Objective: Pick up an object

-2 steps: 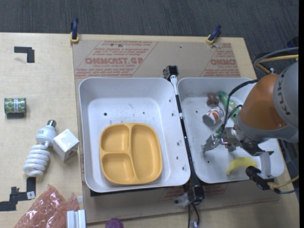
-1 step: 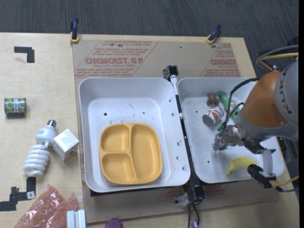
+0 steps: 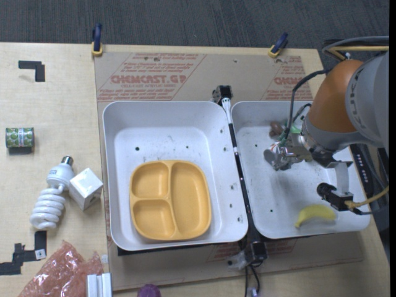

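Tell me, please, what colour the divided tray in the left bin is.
Yellow-orange: the divided tray, clearest in the camera view.

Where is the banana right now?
The banana lies in the right bin, near its front right corner, below the gripper and away from the yellow tray in the left bin.

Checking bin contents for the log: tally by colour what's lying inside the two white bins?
Yellow: 2, the divided tray in the left bin and the banana in the right bin
Brownish: 1, a small object, too small to identify
Total: 3
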Available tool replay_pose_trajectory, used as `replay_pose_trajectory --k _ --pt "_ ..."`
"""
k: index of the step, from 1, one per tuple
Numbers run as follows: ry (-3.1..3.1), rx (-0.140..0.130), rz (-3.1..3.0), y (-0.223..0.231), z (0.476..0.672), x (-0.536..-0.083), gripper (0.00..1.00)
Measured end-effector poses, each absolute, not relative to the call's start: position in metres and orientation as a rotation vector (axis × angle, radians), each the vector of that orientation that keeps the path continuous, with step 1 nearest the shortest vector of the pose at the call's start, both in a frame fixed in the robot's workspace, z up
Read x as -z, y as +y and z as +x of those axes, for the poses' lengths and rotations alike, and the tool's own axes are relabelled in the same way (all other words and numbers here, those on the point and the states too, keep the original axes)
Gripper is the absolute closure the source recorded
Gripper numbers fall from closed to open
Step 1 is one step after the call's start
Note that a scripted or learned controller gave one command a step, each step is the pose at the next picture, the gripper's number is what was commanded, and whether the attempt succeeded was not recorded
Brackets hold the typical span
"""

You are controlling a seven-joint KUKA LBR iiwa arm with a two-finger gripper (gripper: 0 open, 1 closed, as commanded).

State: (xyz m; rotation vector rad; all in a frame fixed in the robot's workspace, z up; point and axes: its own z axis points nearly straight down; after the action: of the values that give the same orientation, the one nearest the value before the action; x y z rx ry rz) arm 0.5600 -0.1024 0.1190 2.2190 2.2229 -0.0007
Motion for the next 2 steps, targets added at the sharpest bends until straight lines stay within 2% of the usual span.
replay_pose_trajectory --k 1,2 --pt "2.222 0.001 2.218 -0.1812 0.6274 -0.1406 1.0" --pt "2.222 0.001 2.218 -0.1811 0.6274 -0.1406 0.0"
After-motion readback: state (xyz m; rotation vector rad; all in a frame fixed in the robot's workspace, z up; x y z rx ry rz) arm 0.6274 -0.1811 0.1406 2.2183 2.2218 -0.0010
